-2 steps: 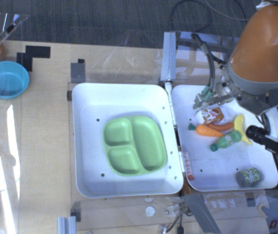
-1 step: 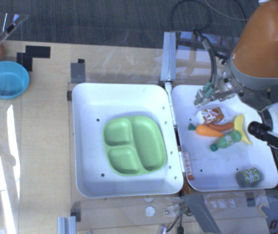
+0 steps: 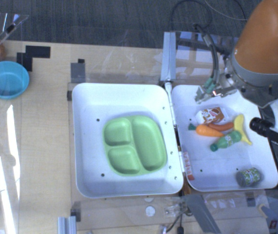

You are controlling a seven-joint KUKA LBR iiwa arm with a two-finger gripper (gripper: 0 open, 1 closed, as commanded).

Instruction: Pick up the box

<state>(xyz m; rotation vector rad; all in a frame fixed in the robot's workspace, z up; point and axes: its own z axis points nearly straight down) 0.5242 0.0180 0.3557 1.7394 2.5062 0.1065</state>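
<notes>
White and brown small box (image 3: 212, 114) lies in the right white bin (image 3: 260, 177), touching an orange carrot (image 3: 211, 130). The hand (image 3: 212, 89) hovers just beyond, seemingly open and empty; it could grab the carrot instead.

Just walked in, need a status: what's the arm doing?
The KUKA arm reaches in over the right bin, with its gripper near that bin's far edge. The box lies just below it beside a carrot, green bottle, banana and can. Left bin holds a green divided tray.
</notes>
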